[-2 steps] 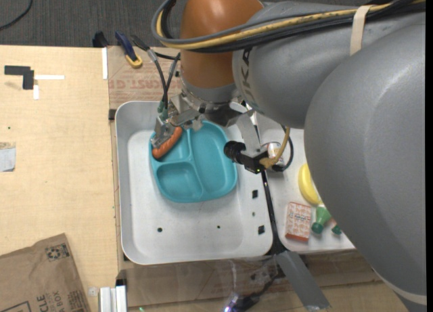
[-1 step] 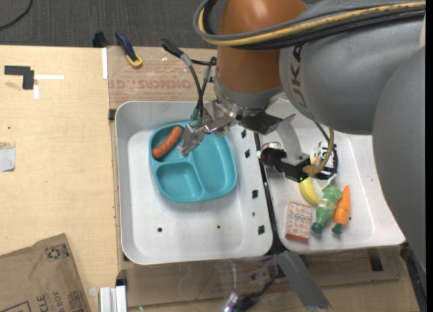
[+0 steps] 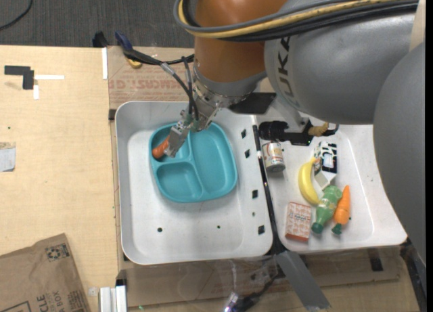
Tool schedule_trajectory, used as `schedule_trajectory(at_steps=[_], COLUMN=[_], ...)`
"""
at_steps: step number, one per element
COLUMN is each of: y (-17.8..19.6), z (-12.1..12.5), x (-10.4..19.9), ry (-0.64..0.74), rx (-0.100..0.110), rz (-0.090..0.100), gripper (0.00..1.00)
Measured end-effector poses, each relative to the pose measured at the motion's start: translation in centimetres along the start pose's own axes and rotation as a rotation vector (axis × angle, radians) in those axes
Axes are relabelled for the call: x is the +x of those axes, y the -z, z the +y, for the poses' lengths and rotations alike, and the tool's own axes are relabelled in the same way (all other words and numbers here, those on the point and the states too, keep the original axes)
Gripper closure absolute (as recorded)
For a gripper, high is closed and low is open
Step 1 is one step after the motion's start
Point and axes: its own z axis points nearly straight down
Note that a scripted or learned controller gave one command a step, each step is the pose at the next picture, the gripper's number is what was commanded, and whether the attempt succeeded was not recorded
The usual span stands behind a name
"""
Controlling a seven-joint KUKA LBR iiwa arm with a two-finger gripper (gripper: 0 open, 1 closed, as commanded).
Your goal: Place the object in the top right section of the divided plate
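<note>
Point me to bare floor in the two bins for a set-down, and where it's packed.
Left bin: bare floor below the teal divided plate, down to the front wall, plus a strip along its left wall. Right bin: crowded; can, banana, carrot, green bottle and small box cluster together.

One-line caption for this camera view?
Gripper over teal divided plate, orange object at its left edge.

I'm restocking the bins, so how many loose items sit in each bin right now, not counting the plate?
Left bin, on the teal divided plastic plate: 1, small orange object.
Right bin: 5, small metal can, yellow banana, green plastic bottle, orange carrot, red-and-white carton.
Total: 6.
</note>
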Motion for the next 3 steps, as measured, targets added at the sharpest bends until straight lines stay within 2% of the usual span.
schedule_trajectory(at_steps=[1,2,3], y=[9.0,-9.3,-9.3], z=[-0.8,-1.1,-1.1], x=[-3.1,-0.3,-0.3], ry=[-0.121,-0.069,-0.069], rx=[0.000,0.002,0.002], rz=[-0.001,0.002,0.001], gripper=[0.00,0.00,0.00])
